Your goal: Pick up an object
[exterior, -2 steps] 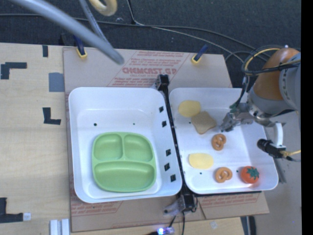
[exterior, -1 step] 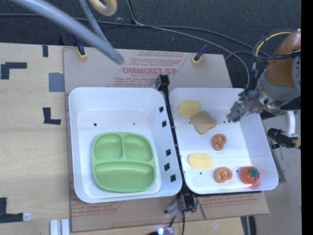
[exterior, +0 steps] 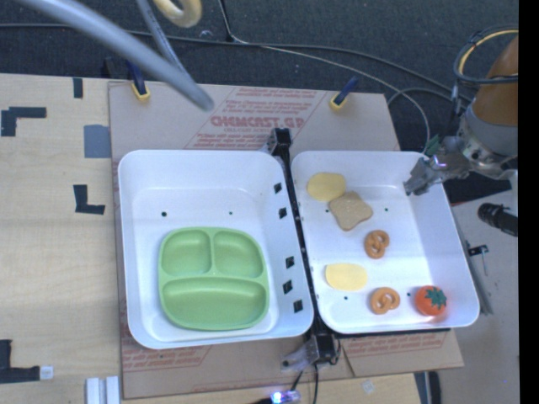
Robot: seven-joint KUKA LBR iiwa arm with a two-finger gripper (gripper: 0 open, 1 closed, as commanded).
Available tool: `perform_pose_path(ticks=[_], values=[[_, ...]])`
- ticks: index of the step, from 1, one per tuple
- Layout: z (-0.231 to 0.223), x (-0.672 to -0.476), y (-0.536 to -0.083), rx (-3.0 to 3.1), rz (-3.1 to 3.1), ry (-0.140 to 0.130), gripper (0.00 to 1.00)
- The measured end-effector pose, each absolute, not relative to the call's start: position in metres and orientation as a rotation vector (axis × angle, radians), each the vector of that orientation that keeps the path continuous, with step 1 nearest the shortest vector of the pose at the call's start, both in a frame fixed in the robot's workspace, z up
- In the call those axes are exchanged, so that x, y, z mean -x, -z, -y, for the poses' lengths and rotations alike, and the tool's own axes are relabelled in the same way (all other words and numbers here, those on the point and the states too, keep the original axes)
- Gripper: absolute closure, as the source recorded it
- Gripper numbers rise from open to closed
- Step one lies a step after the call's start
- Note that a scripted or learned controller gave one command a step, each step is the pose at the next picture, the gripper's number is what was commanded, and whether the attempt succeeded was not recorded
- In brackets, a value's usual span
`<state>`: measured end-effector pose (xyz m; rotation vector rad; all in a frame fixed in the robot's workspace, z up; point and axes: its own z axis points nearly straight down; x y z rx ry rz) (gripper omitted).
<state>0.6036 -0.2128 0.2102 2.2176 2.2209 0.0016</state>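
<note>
Desk (exterior: 50,225) with two white bins, tool (exterior: 418,181) at the right bin's (exterior: 438,225) far rim.
Whether the tool is clenched cannot be told; pretzels (exterior: 376,244), bread slice (exterior: 349,212) and tomato (exterior: 430,300) lie inside that bin.

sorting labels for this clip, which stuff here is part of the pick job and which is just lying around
Part of the job:
gripper, at the right bin's far right rim
two pretzels
toast piece
two pale yellow pieces
tomato toy

Lying about:
green divided plate in the left bin
yellow clamps
</note>
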Motion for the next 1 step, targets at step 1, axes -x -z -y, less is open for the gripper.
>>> perform_pose_path(ticks=[1], values=[[0.2127, -0.6036, -0.2015, -2.22, -2.223, 0.004, 1.0]])
